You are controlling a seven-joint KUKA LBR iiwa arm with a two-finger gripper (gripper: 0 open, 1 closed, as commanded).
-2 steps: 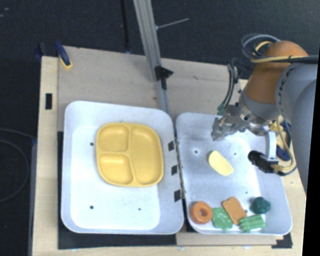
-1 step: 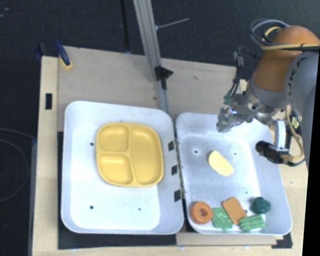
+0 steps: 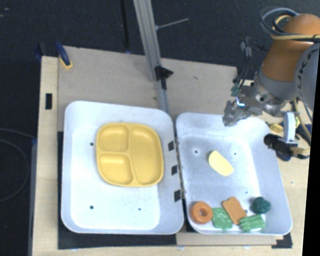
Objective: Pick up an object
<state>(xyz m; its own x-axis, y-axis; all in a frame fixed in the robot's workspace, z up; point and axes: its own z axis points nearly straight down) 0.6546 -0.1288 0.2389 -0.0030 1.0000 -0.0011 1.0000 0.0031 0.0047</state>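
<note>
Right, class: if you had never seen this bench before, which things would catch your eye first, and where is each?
The yellow divided plate lies alone in the left bin. In the right bin, a pale yellow piece sits mid-floor, while an orange ring, a brown piece and green pieces crowd the near edge. The gripper hovers at that bin's far rim.

Pale yellow oval piece lies flat mid-bin in the right bin
</note>
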